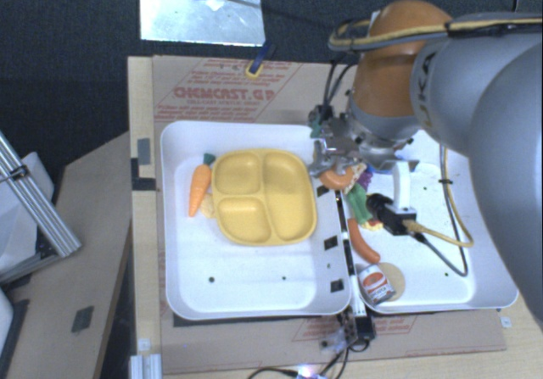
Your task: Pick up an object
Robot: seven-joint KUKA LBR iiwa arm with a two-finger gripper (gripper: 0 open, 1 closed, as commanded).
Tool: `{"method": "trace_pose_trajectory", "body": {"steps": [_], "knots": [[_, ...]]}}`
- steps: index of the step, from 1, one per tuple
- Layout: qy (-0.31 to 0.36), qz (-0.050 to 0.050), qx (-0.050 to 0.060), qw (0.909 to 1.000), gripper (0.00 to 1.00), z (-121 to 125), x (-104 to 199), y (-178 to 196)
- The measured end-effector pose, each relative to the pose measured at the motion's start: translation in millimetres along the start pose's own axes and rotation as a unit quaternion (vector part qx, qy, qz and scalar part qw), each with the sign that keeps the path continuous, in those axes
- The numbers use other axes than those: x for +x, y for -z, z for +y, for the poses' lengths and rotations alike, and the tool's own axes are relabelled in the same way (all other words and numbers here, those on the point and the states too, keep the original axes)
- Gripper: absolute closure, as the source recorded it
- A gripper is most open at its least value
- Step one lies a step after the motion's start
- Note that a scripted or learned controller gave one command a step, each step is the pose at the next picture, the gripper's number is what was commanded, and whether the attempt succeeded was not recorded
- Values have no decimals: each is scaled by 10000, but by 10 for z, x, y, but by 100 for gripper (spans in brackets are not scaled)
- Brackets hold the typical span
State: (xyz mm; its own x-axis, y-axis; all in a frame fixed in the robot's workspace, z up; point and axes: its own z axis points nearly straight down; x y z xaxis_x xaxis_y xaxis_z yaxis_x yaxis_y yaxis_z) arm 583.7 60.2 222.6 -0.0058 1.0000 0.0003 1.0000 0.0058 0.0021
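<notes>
Your gripper [339,167] hovers right over the orange toy [343,179] by the bin divider [344,237]; you cannot tell its state.

Readable text on the bench

Red print reading "CHEMCAST. G P" on the brown cardboard sheet [222,91] behind the bins; smaller red lines beneath too blurred to read.
</notes>
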Motion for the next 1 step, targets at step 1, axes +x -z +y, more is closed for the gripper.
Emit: {"method": "trace_pose_trajectory", "body": {"steps": [1], "knots": [[-5, -3, 15, 10000, 100, -192, 64, -13]]}}
